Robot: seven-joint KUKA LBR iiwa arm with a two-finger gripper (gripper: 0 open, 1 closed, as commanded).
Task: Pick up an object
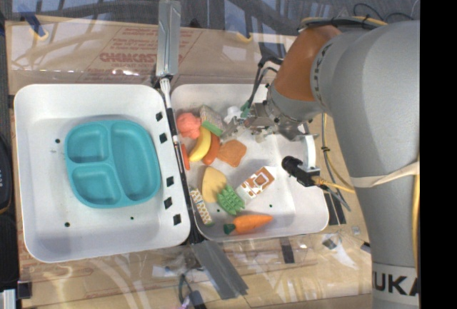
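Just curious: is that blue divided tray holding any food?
Empty: the teal tray shows bare compartments; the toy food lies in the right bin.

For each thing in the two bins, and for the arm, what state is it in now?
Teal tray: flat in the left bin, compartments bare.
Carrot: lying at the right bin's front edge.
Banana: lying among the toys, untouched.
Waffle toy: lying flat, free.
End effector: low over the right bin's rear, near the pile; grasp unclear.

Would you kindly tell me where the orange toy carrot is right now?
The orange toy carrot lies in the right white bin, near its front edge, just below the green spiky toy.
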